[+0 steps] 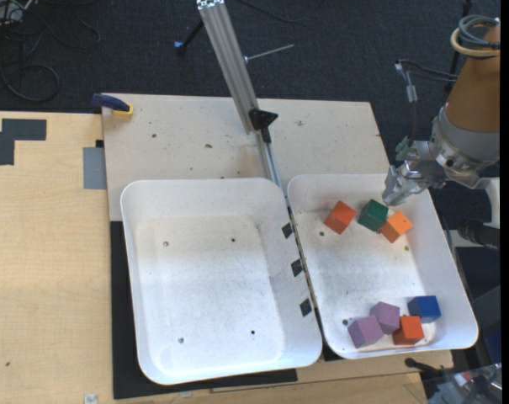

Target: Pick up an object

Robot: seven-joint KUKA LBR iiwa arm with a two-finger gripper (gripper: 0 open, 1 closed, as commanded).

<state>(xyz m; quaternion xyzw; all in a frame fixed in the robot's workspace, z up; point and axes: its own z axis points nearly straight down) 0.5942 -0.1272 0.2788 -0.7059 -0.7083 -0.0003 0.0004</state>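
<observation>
Hand [395, 194] hovering above green cube [373, 215] in right bin [456, 276]; we can't tell its state. Approach step; next we descend, centred.

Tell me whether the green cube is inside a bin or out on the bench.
Inside. The green cube lies in the right bin, near its far edge, between two orange cubes.

1. Illumination: even, diffuse and fairly bright from overhead; the two white bins [205, 194] read cleanly without blown-out glare.
2. Shadows: soft and short, beside the coloured blocks [373, 215].
3. Sharpness: moderate; the low resolution softens edges.
4. Background: the dark floor [338, 23] stays dim.
</observation>
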